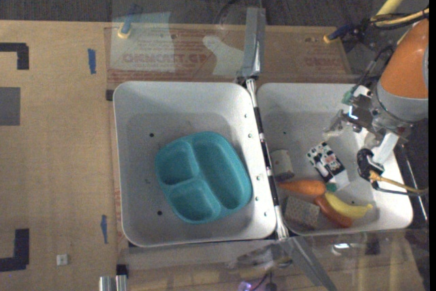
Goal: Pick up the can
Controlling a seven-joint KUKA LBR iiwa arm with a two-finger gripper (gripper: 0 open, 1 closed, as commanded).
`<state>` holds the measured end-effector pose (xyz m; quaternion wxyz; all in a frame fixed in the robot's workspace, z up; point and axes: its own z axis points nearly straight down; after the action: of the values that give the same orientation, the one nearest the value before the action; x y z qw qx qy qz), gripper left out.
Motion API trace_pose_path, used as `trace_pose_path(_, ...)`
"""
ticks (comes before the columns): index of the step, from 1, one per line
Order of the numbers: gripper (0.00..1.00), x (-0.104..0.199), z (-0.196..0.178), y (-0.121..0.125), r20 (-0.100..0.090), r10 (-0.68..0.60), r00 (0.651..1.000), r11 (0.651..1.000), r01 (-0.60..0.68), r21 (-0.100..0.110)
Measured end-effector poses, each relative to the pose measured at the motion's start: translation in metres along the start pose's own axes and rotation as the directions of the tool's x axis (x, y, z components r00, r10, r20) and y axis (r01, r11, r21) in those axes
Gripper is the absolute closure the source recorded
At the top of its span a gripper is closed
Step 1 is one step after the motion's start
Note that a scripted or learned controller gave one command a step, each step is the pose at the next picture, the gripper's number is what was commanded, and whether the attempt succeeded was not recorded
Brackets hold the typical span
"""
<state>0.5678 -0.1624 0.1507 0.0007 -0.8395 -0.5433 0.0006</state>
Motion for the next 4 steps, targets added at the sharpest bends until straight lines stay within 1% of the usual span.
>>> trace_pose_path(1, 0.00, -0.023, 0.014, 0.057, 0.001, -0.058, 0.998, 0.998, 0.058, -0.003)
trace_pose_path(2, 0.00, 0.031, 0.065, 0.094, 0.004, 0.017, 1.000, 1.000, -0.017, 0.002)
trace_pose_path(3, 0.00, -0.002, 0.036, 0.102, 0.002, -0.397, 0.918, 0.918, 0.397, -0.005)
trace_pose_path(4, 0.00, 0.020, 0.064, 0.075, 0.002, -0.364, 0.931, 0.931, 0.364, -0.006)
